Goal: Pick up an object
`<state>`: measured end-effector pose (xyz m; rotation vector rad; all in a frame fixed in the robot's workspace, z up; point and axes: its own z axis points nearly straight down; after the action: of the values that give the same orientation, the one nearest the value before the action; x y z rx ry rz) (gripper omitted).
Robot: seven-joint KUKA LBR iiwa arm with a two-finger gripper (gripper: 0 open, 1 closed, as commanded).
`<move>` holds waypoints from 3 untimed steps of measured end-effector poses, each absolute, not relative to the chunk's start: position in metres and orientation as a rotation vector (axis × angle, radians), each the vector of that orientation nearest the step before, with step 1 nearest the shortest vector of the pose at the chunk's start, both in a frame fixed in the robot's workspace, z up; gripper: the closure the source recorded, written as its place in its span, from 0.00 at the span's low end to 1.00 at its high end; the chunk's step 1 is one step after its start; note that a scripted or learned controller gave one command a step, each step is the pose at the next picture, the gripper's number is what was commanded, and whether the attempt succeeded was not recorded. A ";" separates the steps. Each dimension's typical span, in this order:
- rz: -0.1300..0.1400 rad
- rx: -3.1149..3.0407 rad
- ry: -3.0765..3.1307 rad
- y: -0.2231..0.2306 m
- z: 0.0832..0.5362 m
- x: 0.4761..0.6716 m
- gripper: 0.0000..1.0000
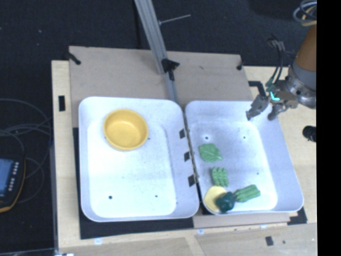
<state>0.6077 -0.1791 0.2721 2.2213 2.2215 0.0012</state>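
Green toys (210,152) lie along the right bin's (277,159) left and near edges. Jaws spread, holding nothing, the gripper (261,112) hovers at its far right corner, likely approaching; descent toward one comes next.

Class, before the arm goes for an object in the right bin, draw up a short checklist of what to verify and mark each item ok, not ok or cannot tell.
1. Tool free of any object: ok, nothing between its open fingers.
2. Tool above the right bin: ok, it hangs over the far right corner.
3. Objects within that bin: ok, a green leaf, a ridged green piece, a green pickle and a small yellow dish.
4. Easy target standing alone: ok, the leaf lies apart from the others.
5. Near corner uncluttered: not ok, pickle, dish and a dark teal item crowd together.
6. Yellow bowl out of the way: ok, in the left bin.
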 end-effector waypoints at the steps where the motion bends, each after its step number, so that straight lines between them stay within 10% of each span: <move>1: 0.001 2.221 2.221 -0.179 0.272 0.608 0.00; 3: -0.005 2.224 2.223 -0.171 0.156 0.594 0.00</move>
<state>0.5937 -0.1711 0.1561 2.2243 2.2227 -0.0048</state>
